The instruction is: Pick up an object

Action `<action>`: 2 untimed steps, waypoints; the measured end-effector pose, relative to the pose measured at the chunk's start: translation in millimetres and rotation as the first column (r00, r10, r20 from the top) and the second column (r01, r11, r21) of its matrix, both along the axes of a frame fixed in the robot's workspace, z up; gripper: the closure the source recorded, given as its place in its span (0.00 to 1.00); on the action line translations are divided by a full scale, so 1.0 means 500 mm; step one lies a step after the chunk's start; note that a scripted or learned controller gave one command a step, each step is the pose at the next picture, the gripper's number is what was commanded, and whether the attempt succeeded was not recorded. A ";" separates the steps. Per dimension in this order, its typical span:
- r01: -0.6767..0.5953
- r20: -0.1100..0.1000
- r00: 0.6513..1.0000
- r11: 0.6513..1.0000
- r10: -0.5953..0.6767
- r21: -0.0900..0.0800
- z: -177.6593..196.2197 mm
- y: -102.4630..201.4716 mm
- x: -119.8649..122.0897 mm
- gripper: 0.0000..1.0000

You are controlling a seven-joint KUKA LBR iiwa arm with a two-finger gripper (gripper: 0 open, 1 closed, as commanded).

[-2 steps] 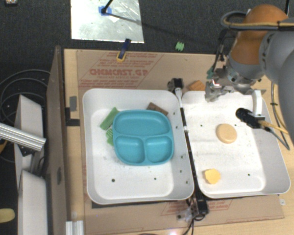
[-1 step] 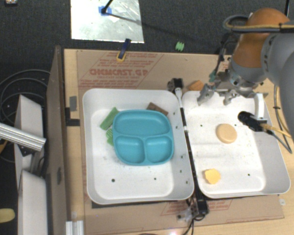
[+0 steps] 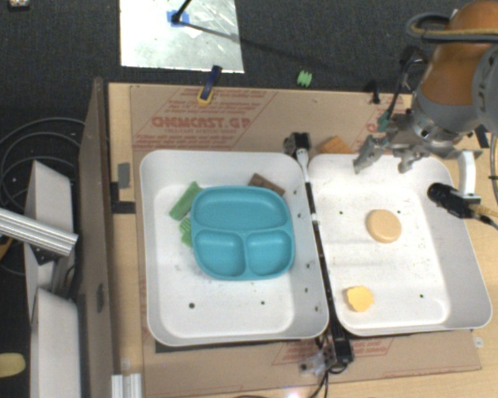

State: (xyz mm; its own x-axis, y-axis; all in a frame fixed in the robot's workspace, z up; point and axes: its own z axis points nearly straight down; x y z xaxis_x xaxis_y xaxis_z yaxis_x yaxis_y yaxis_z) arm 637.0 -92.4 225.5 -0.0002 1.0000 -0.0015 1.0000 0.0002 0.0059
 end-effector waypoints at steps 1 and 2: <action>0.005 -0.007 1.000 1.000 -0.005 -0.001 -0.035 -0.096 -0.062 0.00; 0.001 -0.006 1.000 1.000 -0.001 0.001 -0.293 -0.121 -0.056 0.00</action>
